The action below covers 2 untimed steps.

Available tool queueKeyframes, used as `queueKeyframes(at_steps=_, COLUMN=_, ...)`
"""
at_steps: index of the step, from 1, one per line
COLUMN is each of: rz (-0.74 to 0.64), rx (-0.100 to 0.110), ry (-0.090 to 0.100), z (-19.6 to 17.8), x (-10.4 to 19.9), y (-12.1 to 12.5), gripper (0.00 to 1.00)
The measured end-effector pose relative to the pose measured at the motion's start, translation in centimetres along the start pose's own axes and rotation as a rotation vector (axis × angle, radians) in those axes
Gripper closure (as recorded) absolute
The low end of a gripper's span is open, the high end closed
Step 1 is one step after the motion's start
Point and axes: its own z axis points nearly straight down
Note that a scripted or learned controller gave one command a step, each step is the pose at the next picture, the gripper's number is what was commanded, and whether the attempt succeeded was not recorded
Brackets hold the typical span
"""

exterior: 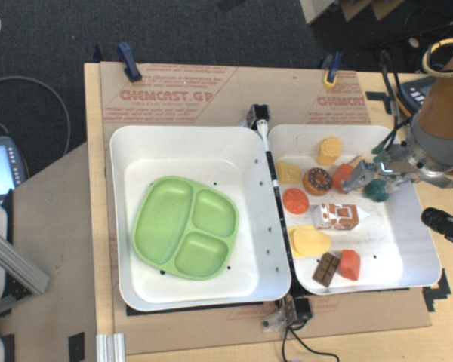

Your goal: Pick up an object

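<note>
The right bin [408,266] holds several toy foods. Among them are a chocolate donut [317,179], a red-orange piece [343,176], a teal piece [377,191] and a white and brown packet [339,216]. An orange-red round [295,200], a yellow piece [330,149] and a pale yellow wedge [289,173] lie further left and back. My gripper [366,173] reaches in from the right, low over the bin's middle. It sits just right of the red-orange piece and just above the teal piece. Whether it touches either is unclear.
Near the right bin's front lie a yellow lump [309,241], a chocolate bar [327,268] and a red cube [349,264]. The left bin [128,157] holds a green divided plate [185,228]. A black divider [270,173] separates the bins.
</note>
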Motion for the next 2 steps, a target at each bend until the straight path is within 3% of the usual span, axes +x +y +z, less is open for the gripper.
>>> queueKeyframes(at_steps=1, rz=-0.005, rx=0.006, ry=0.004, z=1.5, x=6.1, y=-3.3, gripper=0.0)
queueKeyframes(at_steps=2, rz=-0.007, rx=0.002, ry=0.004, z=-1.9, x=12.3, y=-6.7, gripper=0.0)
